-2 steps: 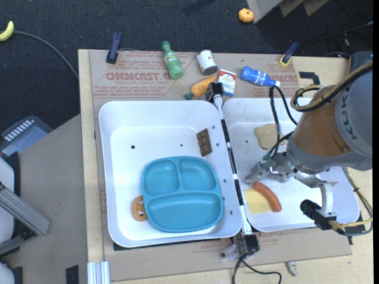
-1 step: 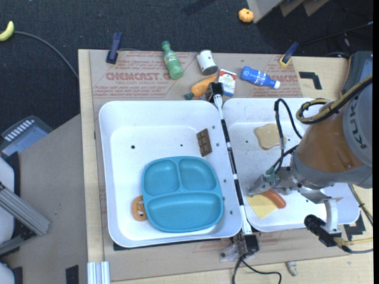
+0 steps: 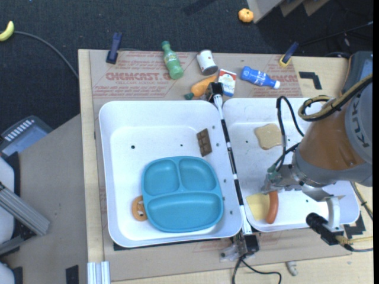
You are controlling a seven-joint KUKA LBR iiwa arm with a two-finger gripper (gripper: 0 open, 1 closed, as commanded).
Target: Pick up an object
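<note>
Grey arm's gripper (image 3: 276, 181) hangs low in the right white bin (image 3: 331, 108), poised just above 1 red plastic sausage (image 3: 272, 207); its grip state cannot be told.

Bins: I count two, a left bin (image 3: 118, 135) and a right bin (image 3: 249, 114).
Plates: one blue plate (image 3: 180, 194) in my left bin.
Chocolate: one brown bar (image 3: 204, 142).
Pretzels: one pretzel (image 3: 139, 208) by the plate.
Sausages: one sausage (image 3: 272, 207).
Bottles: two behind my bins, a green bottle (image 3: 172, 60) and a blue bottle (image 3: 259, 77).
Cans: one can (image 3: 206, 61).
</note>
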